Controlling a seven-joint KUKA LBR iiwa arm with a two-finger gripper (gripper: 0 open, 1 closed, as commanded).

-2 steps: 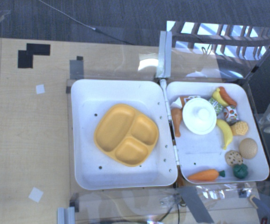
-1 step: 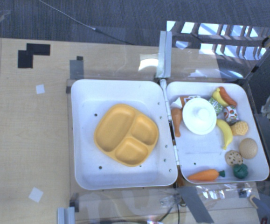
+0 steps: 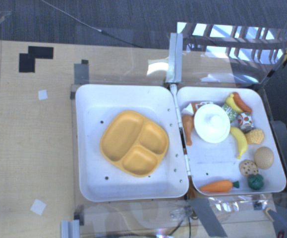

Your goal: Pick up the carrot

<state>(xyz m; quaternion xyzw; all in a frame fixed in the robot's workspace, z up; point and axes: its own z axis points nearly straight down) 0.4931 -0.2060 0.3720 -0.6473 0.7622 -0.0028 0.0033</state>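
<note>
The yellow divided plate (image 3: 133,143) sits in the left bin (image 3: 91,182), out of the way. The carrot (image 3: 215,186) lies flat along the right bin's (image 3: 202,160) near wall, green end toward the broccoli (image 3: 255,182), with the cookie (image 3: 249,168) near. Best to descend over its orange middle and grip across the narrow width, minding the wall; the gripper's state I cannot tell

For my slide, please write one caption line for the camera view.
Carrot lying by the near wall of the right bin among toy foods; yellow divided plate in the left bin.
</note>
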